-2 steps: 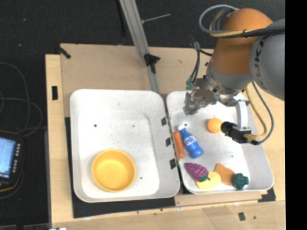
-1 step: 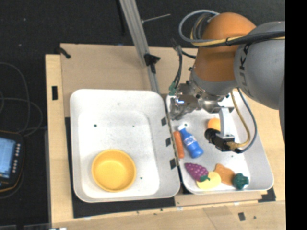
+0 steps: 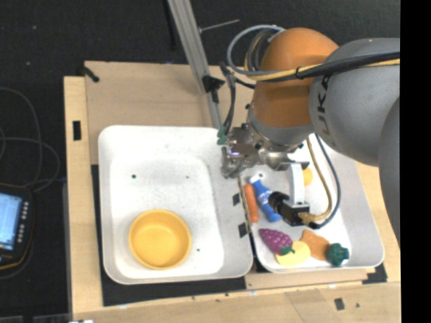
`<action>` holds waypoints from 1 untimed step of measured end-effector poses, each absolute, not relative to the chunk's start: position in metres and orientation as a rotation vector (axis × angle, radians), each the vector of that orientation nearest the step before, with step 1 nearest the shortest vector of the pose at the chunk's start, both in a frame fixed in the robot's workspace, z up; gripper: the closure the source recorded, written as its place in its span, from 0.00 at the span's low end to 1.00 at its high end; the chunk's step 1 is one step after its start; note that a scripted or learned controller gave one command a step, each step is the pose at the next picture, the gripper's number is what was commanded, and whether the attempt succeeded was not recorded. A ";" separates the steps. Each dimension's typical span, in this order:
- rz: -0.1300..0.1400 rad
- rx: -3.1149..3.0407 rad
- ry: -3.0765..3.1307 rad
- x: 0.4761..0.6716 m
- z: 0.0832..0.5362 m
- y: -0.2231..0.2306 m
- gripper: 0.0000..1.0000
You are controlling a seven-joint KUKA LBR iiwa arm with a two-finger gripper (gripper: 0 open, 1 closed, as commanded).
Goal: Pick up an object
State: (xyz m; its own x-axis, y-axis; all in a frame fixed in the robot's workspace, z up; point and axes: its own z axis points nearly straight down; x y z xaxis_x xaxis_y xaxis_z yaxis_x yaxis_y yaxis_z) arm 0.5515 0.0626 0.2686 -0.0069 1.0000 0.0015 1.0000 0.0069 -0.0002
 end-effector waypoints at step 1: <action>-0.003 -2.218 -2.224 0.552 0.268 0.061 0.00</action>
